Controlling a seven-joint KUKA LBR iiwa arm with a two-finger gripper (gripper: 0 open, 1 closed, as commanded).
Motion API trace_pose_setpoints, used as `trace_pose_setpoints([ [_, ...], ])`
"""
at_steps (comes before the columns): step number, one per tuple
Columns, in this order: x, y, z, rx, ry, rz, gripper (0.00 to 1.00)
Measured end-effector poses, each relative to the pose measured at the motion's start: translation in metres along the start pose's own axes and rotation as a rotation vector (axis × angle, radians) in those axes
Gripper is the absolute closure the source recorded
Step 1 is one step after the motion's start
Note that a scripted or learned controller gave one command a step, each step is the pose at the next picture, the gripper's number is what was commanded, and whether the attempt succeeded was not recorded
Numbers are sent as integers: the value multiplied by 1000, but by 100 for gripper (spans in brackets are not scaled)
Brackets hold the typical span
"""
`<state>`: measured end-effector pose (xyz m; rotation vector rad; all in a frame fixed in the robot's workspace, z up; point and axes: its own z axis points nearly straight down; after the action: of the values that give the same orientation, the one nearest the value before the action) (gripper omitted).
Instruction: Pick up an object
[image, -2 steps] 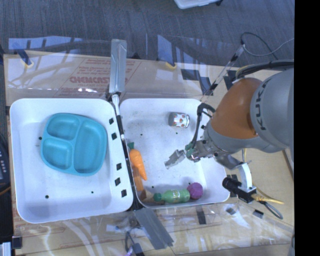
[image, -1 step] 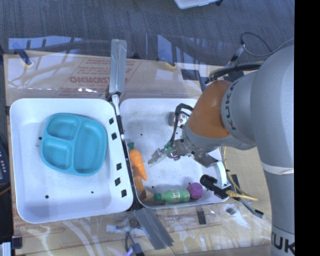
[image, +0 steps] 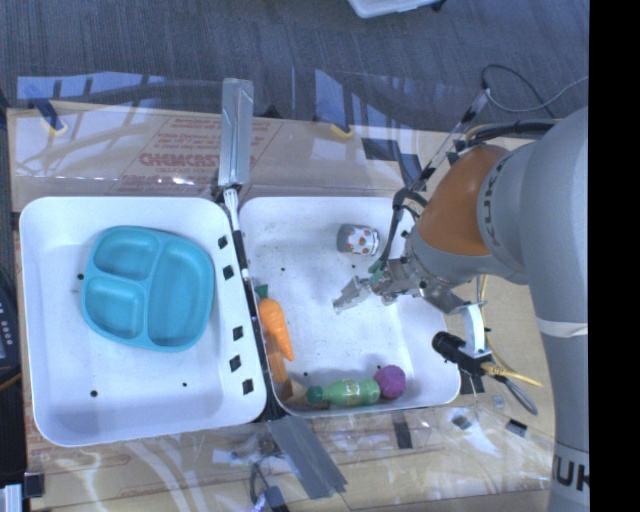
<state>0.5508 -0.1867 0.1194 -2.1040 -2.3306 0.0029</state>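
The arm (image: 520, 200) is reaching over the right bin (image: 300, 215), its gripper (image: 352, 294) hanging mid-bin; finger state cannot be told. The carrot (image: 277, 328) is lying along the left wall, long axis front-to-back; the green bottle (image: 352, 391) is lying along the front wall beside a purple ball (image: 391, 379). The left bin (image: 40, 330) is carrying a blue divided plate (image: 149, 287).

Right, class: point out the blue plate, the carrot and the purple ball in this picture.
blue plate (image: 148, 288): camera view, on the ridge between its compartments.
carrot (image: 275, 328): camera view, on the middle of its orange body.
purple ball (image: 391, 380): camera view, on the centre of its top.
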Motion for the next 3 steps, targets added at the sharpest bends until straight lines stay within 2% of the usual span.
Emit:
trace_pose_setpoints([
  [1,-31,91,24,0,0,65,0],
  [2,-29,92,13,2,0,54,100],
  [3,-28,92,13,3,0,52,0],
])
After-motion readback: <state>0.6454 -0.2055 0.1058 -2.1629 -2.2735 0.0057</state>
